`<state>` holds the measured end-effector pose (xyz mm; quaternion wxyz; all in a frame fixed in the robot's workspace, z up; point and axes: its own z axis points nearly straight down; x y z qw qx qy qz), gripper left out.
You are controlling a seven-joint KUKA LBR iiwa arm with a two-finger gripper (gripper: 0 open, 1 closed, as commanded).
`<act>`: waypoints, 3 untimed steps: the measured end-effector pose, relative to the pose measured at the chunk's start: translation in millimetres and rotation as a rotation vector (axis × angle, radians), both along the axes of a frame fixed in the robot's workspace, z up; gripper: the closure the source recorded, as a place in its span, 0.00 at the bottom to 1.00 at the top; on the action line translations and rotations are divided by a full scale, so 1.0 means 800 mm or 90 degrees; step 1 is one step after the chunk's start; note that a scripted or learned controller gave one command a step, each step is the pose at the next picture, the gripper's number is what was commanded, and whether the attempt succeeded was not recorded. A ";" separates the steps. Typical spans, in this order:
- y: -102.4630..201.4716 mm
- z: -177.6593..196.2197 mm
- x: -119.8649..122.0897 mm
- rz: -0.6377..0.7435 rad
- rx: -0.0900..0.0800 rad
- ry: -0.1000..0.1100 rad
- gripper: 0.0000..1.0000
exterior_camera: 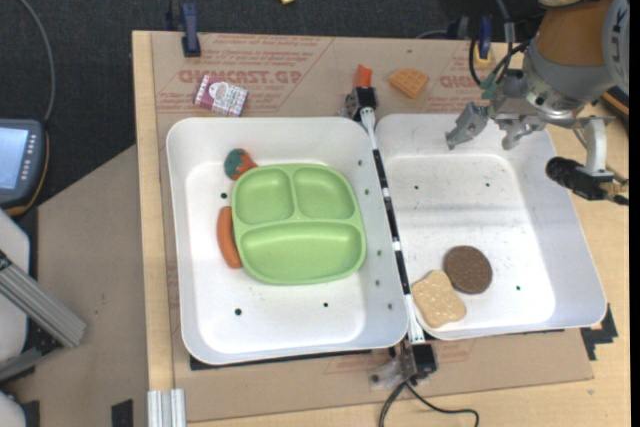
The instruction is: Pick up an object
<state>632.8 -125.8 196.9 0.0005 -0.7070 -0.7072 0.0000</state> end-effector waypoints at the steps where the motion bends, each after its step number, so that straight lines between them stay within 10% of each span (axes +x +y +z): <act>1: 0.004 -0.039 -0.097 -0.002 0.001 0.005 0.00; 2: 0.000 -0.137 -0.152 -0.002 0.001 0.007 0.00; 3: -0.077 -0.141 -0.130 -0.003 -0.004 -0.002 0.00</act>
